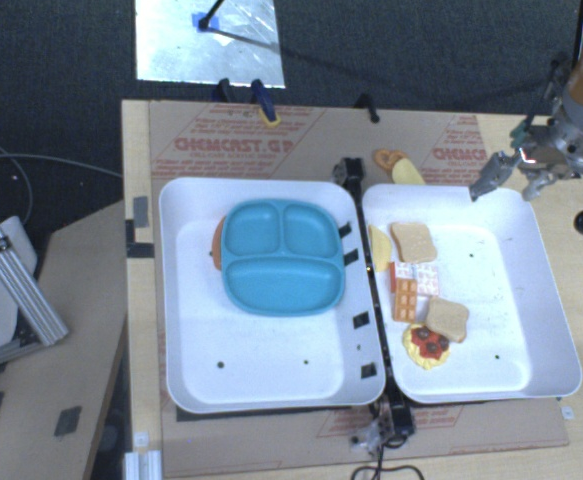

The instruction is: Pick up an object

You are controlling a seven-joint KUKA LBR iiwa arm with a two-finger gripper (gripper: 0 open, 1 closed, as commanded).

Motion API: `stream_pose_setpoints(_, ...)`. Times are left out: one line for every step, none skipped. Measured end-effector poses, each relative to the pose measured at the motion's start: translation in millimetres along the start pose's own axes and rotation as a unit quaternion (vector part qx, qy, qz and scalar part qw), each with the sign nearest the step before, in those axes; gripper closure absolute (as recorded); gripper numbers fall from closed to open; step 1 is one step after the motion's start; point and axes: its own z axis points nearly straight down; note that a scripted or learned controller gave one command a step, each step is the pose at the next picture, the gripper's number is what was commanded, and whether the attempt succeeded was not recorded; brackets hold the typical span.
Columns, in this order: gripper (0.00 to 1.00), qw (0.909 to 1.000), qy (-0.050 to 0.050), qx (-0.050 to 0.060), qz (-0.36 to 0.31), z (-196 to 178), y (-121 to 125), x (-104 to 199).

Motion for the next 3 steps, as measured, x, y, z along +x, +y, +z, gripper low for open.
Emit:
stream_pose_setpoints(0.0, 0.9999, -0.003, -0.009, 0.002, -201.6, -18.8, -29.5)
stream_pose_setpoints(0.0, 1.0, -0.001, -0.002, 0.001, -268.7, -73.5, -39.9)
stream_pose_setpoints(1.0, 1.0, -0.002, -0.004, -0.002, -277.5, -71.2, -39.3)
